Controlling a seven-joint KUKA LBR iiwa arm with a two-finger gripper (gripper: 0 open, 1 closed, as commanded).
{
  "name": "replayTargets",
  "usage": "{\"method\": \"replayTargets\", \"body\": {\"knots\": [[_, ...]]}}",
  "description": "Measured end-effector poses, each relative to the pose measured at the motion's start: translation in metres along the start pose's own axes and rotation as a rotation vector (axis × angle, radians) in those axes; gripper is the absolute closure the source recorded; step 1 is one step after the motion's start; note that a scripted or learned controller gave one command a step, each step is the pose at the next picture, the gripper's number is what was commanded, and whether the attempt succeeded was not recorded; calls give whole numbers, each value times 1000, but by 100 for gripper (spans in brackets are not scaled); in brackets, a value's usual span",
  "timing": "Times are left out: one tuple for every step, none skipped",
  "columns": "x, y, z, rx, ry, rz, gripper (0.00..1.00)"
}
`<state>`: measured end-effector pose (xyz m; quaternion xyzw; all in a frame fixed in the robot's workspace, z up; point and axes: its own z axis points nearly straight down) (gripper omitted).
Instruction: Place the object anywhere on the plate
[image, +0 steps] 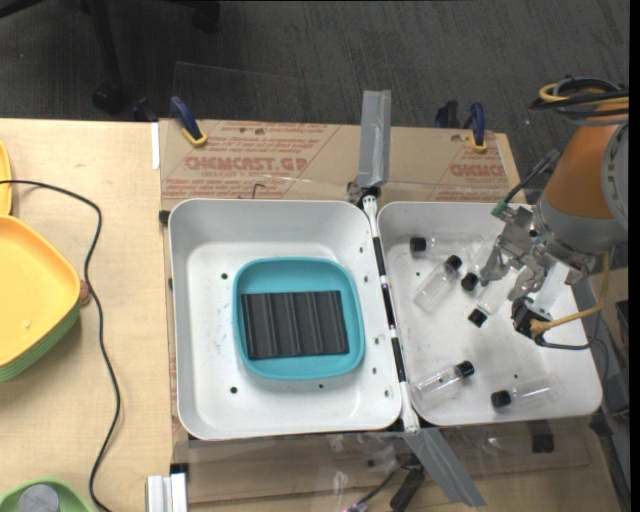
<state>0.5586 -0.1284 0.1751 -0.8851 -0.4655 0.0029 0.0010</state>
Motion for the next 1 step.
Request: {"method": "replayTargets", "body": {"knots": [[0,0,0,0,0,0,0]]}}
